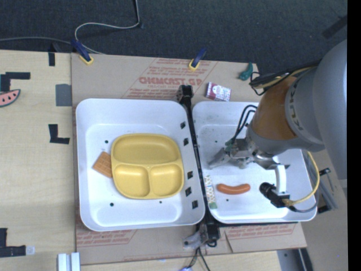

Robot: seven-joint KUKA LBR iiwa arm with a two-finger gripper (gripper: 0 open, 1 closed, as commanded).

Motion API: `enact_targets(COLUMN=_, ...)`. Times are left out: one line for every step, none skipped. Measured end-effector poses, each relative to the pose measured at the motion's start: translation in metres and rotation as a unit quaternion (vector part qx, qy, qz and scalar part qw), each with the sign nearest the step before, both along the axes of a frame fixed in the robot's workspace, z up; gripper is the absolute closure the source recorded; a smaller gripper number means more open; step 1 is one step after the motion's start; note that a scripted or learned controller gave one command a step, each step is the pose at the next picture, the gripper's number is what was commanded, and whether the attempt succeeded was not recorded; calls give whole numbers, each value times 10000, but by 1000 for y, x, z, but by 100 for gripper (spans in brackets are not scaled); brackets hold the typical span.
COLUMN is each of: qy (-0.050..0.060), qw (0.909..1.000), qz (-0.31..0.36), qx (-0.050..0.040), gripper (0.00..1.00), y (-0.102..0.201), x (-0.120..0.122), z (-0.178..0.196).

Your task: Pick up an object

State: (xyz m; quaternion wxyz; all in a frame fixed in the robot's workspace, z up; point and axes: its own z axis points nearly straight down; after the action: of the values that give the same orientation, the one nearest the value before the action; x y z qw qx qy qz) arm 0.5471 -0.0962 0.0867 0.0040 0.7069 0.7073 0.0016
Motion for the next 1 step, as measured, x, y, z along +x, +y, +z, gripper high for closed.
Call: enact_targets(qy=20, qw=10000, qz=2, qx=12, gripper=0, y=-3, x=44, z=-1)
